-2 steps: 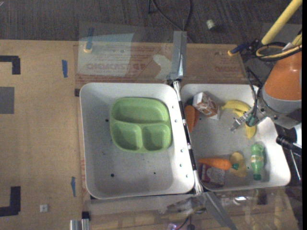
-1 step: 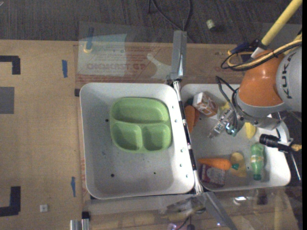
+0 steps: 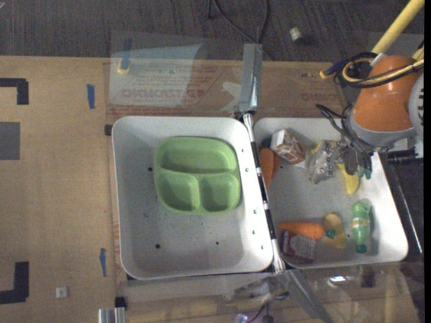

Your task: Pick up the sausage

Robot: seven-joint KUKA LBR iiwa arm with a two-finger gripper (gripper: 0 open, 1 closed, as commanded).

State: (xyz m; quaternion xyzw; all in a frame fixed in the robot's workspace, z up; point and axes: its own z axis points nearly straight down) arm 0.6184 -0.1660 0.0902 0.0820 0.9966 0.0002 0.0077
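Note:
The sausage, a short orange-brown piece, lies along the left wall of the right bin, just below a small printed carton. My gripper hangs over the upper middle of that bin, roughly a hand's width to the right of the sausage and apart from it. The grey wrist with its orange band sits above and to the right of the gripper. Nothing is visibly held.
The right bin also holds a carrot, a dark red packet, a green bottle, a banana and a yellowish piece. In the left bin lies a green divided plate.

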